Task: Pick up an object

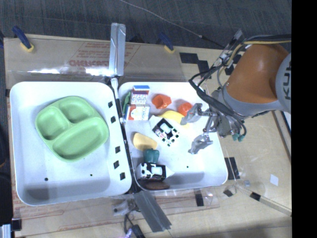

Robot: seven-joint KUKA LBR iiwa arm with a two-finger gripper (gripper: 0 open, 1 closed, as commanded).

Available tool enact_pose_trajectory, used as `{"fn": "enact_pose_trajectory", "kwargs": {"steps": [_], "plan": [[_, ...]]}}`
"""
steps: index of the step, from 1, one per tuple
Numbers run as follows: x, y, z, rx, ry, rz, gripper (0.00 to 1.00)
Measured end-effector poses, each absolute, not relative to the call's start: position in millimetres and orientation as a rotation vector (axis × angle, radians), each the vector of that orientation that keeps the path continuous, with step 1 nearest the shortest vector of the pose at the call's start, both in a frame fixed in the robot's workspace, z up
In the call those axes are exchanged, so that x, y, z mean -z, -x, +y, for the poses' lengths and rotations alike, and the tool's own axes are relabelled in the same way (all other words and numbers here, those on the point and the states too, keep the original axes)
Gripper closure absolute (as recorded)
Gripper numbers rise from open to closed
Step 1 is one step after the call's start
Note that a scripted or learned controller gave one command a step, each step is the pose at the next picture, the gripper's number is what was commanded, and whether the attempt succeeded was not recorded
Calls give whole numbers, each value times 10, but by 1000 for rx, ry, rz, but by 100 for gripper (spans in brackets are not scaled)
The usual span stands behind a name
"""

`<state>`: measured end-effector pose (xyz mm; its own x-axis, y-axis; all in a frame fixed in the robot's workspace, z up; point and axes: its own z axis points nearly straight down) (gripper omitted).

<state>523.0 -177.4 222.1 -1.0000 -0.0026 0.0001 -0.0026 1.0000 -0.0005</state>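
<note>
My gripper (196, 130) hangs over the right part of the right bin (213, 170), its two fingers spread apart with nothing between them. One fingertip (190, 117) is near a small orange piece (185, 107); the other (199, 145) is over bare bin floor. To the left of the gripper lie a yellow piece (172, 116), a black-and-white patterned block (166, 131), an orange toy (161, 101), a pale yellow wedge (144, 141), a teal object (151, 155), a black-and-white toy (152, 170) and a brown object (155, 185).
A small printed box (139, 103) lies at the right bin's upper left. The left bin (22, 148) holds a green divided plate (72, 127). A grey divider bar (118, 46) stands between the bins at the back. Cables (218, 63) trail from the arm's wrist.
</note>
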Motion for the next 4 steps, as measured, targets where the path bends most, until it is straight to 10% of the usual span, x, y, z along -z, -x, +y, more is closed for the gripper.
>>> {"fn": "enact_pose_trajectory", "kwargs": {"steps": [1, 2, 3, 4], "plan": [[-1158, -5647, -1671, -11, 264, -3159, 0], [-1092, -5920, -1113, -6, 531, -3136, 0], [-1112, -5758, -1004, 2, 705, -3115, 0], [-1045, -6273, -1376, 0, 804, -3043, 0]]}}
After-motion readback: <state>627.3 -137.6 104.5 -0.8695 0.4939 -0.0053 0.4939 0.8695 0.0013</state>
